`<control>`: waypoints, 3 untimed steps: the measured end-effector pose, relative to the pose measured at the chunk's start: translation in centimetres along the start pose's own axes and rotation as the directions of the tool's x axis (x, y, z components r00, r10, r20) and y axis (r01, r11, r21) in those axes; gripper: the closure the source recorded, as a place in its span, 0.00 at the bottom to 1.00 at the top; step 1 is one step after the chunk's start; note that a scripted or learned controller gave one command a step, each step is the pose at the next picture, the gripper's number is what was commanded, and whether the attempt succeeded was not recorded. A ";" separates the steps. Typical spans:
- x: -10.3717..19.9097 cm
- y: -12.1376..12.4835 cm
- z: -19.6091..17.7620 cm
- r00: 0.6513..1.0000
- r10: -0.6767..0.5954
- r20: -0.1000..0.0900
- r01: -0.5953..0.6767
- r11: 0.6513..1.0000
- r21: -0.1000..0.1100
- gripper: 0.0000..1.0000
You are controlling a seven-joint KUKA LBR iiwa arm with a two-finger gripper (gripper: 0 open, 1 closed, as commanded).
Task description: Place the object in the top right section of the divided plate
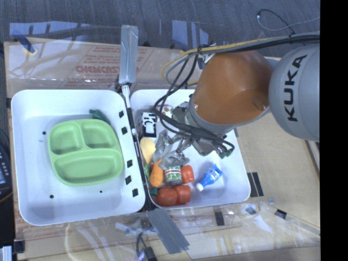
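Camera view shows my claw [173, 157] low in the right bin [239, 186], over a heap of toy food [171, 186]. I cannot tell what it grips. Green divided plate [84, 151] sits in the left bin [27, 200].

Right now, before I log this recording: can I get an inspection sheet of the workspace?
Surface: two white bins, left bin and right bin, side by side.
Job's things: green divided plate in left bin, sections bare.
Clutter: right bin holds orange carrot, red tomato, small can, blue bottle.
Grippers: gripper low over the pile; grasp unclear.
Cables: black cables looping along the arm.
Surroundings: taped cardboard, grey carpet.
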State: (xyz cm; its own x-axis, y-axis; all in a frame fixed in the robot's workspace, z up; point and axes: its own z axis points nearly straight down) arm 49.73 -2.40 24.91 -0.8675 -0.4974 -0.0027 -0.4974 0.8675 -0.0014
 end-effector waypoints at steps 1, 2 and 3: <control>-2.3 4.5 5.9 0.944 -0.331 -0.005 0.331 0.944 -0.006 1.00; -8.4 11.8 15.6 0.882 -0.471 0.004 0.471 0.882 0.000 1.00; -8.7 11.7 15.4 0.883 -0.469 0.013 0.469 0.883 0.007 0.00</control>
State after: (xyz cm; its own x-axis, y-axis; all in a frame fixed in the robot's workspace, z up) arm 51.51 12.08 9.54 -0.5324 -0.8464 -0.0146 -0.8464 0.5325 -0.0099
